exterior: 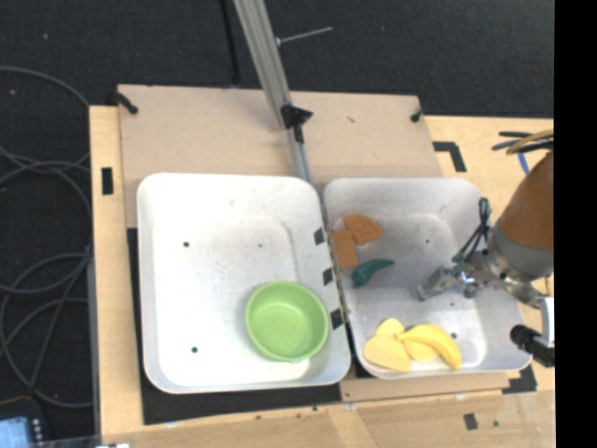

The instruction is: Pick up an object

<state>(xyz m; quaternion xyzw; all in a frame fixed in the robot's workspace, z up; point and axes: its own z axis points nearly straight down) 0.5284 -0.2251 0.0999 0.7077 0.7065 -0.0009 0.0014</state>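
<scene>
The right bin [410, 199] holds an orange-brown piece [354, 235] at its left side, a small teal object [370, 270] just below it, and a yellow banana-like toy [413, 345] near the front wall. A green bowl [286, 319] sits in the left bin [205, 222] at its front right corner. My gripper [435, 286] reaches in from the right, low over the middle of the right bin, between the teal object and the yellow toy. It touches neither of them.
A slanted metal pole [266, 54] rises behind the bins, its base at the gap between them. The arm's orange band [532, 213] hangs over the right bin's right edge. Cables lie on the dark floor at left.
</scene>
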